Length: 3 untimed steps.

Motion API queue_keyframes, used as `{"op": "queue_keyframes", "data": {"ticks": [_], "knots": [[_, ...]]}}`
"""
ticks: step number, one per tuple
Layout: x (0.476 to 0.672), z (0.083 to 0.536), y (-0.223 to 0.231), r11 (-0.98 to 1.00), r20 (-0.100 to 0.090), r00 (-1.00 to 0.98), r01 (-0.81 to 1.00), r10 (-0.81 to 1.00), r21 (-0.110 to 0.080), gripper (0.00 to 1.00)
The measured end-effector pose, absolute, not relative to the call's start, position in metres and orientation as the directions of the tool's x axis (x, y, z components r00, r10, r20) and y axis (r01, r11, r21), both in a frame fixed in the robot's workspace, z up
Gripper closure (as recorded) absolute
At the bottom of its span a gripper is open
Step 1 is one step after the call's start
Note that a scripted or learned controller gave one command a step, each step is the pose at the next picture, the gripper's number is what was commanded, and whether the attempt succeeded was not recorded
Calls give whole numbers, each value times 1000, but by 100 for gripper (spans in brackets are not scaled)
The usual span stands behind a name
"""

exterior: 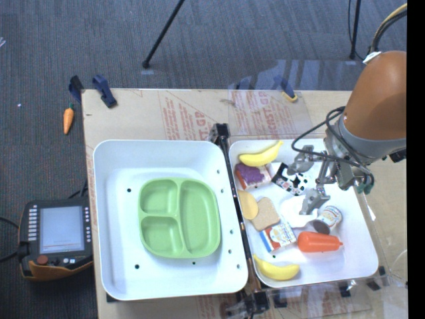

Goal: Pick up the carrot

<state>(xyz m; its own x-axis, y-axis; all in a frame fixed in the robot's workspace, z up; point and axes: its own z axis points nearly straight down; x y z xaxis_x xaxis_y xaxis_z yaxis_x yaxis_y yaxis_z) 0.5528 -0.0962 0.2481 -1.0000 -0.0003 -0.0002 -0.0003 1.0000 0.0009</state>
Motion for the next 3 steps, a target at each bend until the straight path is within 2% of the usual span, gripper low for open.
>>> {"op": "queue_keyframes", "data": {"ticks": [1,2,3], "knots": [[501,198,-159,998,6,-998,-61,-61,2,0],[476,105,-141,982,9,-982,-188,-188,8,0],[481,119,-140,981,0,-981,-195,-195,4,100]]}}
